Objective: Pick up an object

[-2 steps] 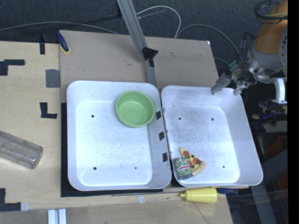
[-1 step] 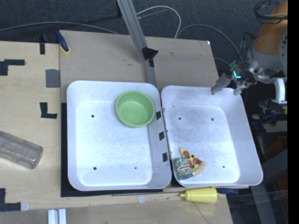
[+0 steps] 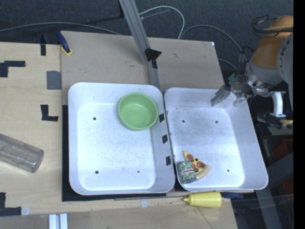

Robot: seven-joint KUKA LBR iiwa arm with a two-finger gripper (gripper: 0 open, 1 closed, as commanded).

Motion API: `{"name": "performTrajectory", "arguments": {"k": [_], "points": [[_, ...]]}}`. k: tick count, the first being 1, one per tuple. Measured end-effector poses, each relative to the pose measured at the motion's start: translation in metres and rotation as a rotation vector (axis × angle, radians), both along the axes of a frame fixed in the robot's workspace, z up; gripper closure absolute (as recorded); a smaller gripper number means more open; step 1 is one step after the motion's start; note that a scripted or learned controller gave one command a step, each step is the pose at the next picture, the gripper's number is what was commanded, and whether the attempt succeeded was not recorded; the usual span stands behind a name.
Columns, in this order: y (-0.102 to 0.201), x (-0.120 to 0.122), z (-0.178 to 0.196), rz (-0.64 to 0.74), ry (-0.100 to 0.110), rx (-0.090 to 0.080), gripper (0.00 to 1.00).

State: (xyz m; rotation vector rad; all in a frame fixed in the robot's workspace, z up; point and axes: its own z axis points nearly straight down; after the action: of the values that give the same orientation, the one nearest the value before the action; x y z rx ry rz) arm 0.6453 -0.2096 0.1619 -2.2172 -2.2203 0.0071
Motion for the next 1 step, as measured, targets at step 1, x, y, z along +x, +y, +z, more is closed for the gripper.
{"name": "performTrajectory", "arguments": {"k": [1], "points": [[0.0022,-0.0037,-0.0442,0.001,0.0,0.0,0.0]]}}
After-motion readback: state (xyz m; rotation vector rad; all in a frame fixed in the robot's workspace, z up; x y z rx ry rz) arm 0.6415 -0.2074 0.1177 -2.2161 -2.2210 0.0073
